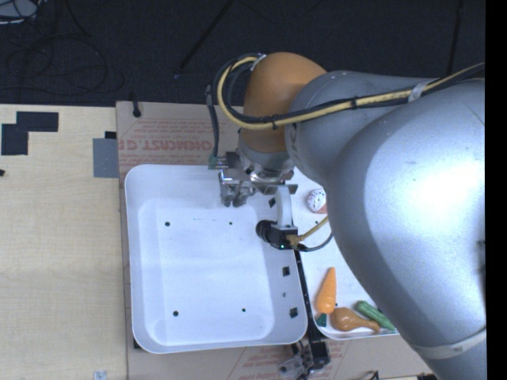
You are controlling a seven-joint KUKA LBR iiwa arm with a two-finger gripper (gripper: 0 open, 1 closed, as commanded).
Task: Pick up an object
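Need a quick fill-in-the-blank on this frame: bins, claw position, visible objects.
1. The claw hangs over the ____ bin, near its far edge.
2. The carrot lying in the right bin is ____ in colour.
3. Beside the carrot lies a ____ item, partly hidden under the arm.
4. The small white ball has ____ markings.

Missing words: left; orange; green; red
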